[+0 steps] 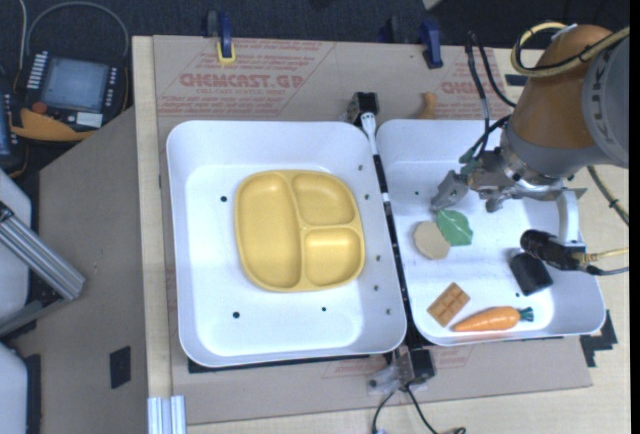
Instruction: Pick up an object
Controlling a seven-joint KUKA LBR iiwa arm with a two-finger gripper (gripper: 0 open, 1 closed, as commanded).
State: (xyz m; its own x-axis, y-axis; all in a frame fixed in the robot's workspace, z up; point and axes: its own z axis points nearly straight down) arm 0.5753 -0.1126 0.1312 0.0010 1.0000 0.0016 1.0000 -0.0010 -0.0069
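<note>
Carrot [489, 320] lies at the near edge of the right bin [590, 307], a brown waffle [448, 302] just left of it. Farther back sit a tan disc [432, 241] and a green piece [455, 227], touching. The end effector [470, 187] hangs just above and behind the green piece, fingers spread, nothing between them. The left bin [200, 222] holds a yellow plate [298, 227]. The arm hides the right bin's far corner.

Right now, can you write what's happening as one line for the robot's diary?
gripper: over right bin, holding nothing | below it: green piece, tan disc | also: cracker, carrot | left bin: yellow tray
</note>
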